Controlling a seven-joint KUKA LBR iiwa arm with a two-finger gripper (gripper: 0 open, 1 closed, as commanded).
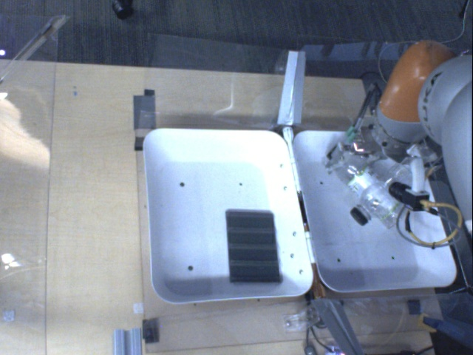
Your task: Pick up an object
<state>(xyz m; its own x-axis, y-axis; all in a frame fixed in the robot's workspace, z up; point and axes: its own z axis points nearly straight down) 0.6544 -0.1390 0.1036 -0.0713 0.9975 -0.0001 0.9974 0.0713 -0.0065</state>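
Observation:
A black ribbed rectangular block [253, 246] lies flat in the left bin [177, 161], near its front right corner. My gripper [363, 191] hangs over the upper middle of the right bin [332, 250], well to the right of the block and across the wall between the two bins. Its clear housing and cables blur its lower end, so nothing can be made out in its grasp. The grey arm with the orange band [410, 80] comes in from the upper right.
A metal bar [291, 87] stands behind the gap between the bins. Black brackets [145, 113] sit at the left bin's corners on the wooden bench. Cables [425, 228] loop off the wrist over the right bin's right side.

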